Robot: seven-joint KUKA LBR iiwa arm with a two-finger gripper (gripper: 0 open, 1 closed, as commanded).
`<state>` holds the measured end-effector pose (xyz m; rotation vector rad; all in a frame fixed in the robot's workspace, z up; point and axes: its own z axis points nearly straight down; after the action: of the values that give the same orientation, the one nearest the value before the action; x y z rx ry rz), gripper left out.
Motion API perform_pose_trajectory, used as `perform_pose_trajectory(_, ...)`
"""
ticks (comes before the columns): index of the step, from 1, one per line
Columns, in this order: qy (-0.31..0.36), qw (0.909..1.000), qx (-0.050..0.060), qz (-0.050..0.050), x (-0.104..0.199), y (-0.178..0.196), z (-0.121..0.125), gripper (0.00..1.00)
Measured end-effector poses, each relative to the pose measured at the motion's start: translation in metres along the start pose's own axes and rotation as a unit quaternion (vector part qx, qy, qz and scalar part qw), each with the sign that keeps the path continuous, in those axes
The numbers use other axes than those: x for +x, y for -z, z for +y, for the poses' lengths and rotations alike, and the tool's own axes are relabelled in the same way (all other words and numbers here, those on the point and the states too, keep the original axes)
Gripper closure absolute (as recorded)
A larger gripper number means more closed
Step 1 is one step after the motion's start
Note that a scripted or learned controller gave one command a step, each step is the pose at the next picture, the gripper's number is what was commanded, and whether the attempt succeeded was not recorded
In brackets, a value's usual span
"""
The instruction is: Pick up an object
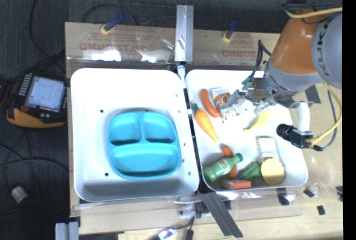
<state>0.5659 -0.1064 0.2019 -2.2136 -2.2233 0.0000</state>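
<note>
Two shallow white bins side by side on the bench, split by a dark divider.

Left bin [89,122]: holds a single turquoise compartment tray [144,143], lying flat near the middle, three sections, nothing in them.

Right bin [300,175]: crowded with toy food. Near the top left, an orange sausage-shaped piece [207,102] tilted, just beside a small brown-and-white packet [222,101]. Below these, a carrot [204,123] lying diagonally, green top toward the upper left. To the right, a yellow banana [259,120], slanted, partly under the arm's wrist. Lower right: a clear jar with a white label [267,148], and touching it from below, a yellow block [272,171]. Along the bottom edge: a green bottle [221,167] lying on its side, a small orange-red piece [227,151] just above it, a green pepper-like piece [250,171] between bottle and yellow block, and a thin orange stick [238,184] against the front wall.

Gripper [240,101] low over the upper part of the right bin, reaching in from the right, just beside the packet and above the banana. Opening of the claw: cannot tell from this angle; nothing visibly between its tips.
</note>
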Motion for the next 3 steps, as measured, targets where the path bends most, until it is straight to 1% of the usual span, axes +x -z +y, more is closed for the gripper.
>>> perform_pose_trajectory(1, -0.046, 0.9989, -0.006, -0.001, 0.0063, -0.1129, -0.0319, 0.00)
perform_pose_trajectory(2, -0.045, 0.9990, -0.006, 0.001, 0.0086, -0.1034, -0.0308, 1.00)
perform_pose_trajectory(3, -0.045, 0.9990, -0.006, 0.001, 0.0086, -0.1035, -0.0309, 0.00)
